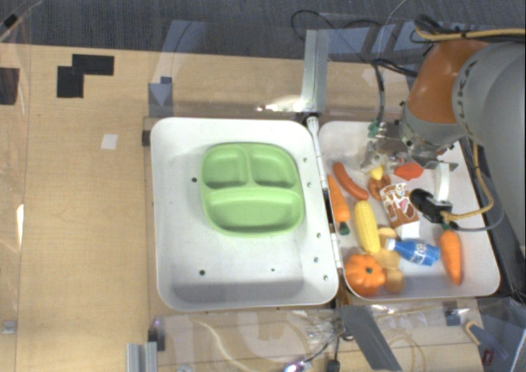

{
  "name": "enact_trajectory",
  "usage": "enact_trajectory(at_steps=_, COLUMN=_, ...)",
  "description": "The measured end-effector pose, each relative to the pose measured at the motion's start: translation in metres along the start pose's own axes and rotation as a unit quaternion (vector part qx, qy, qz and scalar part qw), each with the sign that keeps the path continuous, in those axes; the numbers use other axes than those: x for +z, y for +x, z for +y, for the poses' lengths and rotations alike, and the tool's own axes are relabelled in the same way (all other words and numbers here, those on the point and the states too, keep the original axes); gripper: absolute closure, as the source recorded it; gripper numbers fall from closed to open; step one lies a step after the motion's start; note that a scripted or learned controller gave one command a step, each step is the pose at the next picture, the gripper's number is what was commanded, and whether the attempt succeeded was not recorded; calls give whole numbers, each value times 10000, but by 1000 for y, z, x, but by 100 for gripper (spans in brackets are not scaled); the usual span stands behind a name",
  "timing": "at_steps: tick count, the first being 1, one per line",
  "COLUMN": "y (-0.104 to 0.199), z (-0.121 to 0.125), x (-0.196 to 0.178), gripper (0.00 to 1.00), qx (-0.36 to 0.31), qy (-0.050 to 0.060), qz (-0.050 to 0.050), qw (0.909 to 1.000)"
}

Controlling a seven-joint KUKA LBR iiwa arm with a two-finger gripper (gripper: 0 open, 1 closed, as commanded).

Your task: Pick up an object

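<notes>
Gripper (380, 157), finger state indiscernible, above right bin (491, 280); descend squarely over the sausage (349, 181), clear of neighbours.

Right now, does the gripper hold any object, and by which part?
It cannot be told. The gripper is low over the right bin, among the toy foods, but nothing shows between its fingers.

Green tray (250, 190); white bins (177, 272); orange pumpkin (364, 273), carrot (451, 256); yellow corn (366, 227).
</notes>
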State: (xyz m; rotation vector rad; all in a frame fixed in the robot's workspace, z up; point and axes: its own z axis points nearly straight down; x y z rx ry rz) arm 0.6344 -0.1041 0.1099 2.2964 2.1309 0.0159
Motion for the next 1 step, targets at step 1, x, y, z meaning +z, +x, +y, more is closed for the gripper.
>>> enact_trajectory(at_steps=1, y=69, z=14, x=-127, gripper=100, qx=225, qy=34, qz=-3, qw=9997)
